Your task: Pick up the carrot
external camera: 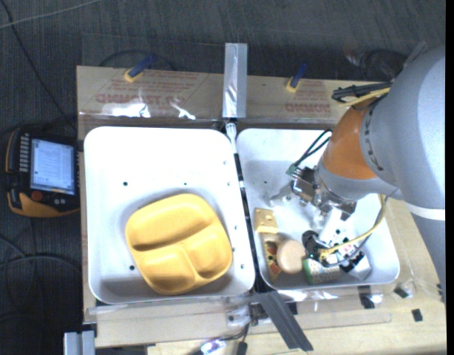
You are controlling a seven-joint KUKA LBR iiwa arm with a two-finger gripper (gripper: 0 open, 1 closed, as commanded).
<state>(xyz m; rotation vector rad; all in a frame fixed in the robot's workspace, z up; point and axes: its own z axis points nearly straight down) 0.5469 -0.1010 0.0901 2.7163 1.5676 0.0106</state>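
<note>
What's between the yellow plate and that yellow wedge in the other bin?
In the camera view, just the two bins' adjoining rims; nothing else separates the yellow plate from the yellow wedge.

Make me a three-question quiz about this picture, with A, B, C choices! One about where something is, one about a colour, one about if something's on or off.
1. Where is the yellow plate?
A) left bin
B) right bin
C) the floor

2. What colour is the band on the arm?
A) blue
B) orange
C) green

3. The screen beside the left bin is:
A) lit
B) dark
C) covered

Answers:
1 A, the plate lies in the left bin.
2 B, the band above the wrist is orange.
3 A, the screen glows pale blue.
</note>
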